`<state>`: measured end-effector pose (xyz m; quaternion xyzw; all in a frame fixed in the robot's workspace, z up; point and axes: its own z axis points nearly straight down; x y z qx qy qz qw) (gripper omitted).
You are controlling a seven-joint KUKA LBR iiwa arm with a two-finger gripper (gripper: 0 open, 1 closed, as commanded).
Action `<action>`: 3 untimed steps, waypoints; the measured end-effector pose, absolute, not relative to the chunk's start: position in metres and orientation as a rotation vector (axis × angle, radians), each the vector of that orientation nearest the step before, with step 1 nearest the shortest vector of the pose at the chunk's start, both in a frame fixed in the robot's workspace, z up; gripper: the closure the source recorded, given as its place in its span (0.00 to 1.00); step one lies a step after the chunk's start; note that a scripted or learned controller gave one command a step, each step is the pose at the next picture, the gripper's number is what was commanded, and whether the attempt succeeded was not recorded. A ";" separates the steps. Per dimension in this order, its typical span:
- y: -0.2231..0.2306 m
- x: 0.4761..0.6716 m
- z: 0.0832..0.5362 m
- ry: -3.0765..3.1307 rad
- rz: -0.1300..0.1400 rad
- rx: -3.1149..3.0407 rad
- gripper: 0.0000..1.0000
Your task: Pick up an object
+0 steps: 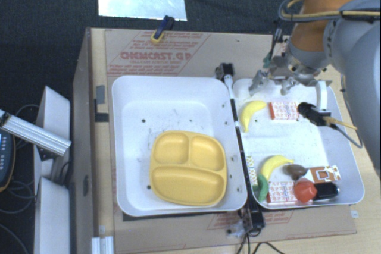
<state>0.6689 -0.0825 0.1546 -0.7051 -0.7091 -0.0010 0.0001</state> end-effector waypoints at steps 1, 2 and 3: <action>-0.046 0.626 0.185 -2.229 -0.004 -2.217 0.00; -0.086 0.616 0.086 -2.222 0.002 -2.220 0.00; -0.102 0.647 0.085 -2.227 -0.002 -2.220 0.00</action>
